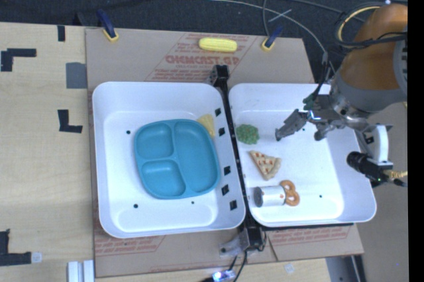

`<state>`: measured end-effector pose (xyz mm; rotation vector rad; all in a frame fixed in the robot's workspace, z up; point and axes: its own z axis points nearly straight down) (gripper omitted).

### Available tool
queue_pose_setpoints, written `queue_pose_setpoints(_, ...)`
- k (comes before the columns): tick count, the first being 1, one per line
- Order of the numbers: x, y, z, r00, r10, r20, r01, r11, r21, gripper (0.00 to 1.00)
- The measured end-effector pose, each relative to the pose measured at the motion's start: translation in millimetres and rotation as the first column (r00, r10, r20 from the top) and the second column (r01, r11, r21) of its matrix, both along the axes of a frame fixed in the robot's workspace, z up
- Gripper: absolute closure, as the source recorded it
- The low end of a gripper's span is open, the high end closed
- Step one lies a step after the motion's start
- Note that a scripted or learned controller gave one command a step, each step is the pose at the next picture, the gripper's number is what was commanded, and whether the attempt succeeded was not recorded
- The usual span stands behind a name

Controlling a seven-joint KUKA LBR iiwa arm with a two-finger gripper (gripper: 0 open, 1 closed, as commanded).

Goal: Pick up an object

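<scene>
In the right bin [344, 208] lie a green broccoli piece [248, 134], a tan waffle-like wedge [265, 163], a brown pretzel [289, 193] and a small silver can [264, 196] on its side. My gripper [303, 129] hangs over the bin's upper right part, open, with one dark finger [287, 126] pointing left toward the broccoli and the other [321, 134] further right. Nothing sits between the fingers. The broccoli is about a hand's width left of the gripper.
The left bin [112, 102] holds a blue divided plate [177, 158] and a small yellow piece [207, 123] by the divider. A yellow banana-like toy [217, 44] lies on the cardboard behind the bins. Cables arc above the arm.
</scene>
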<state>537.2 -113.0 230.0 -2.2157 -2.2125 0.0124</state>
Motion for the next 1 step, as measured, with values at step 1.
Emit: queue_pose_setpoints(1,2.4,0.2,5.6,1.000,0.003,0.011,-0.003,1.000,-0.001,0.00)
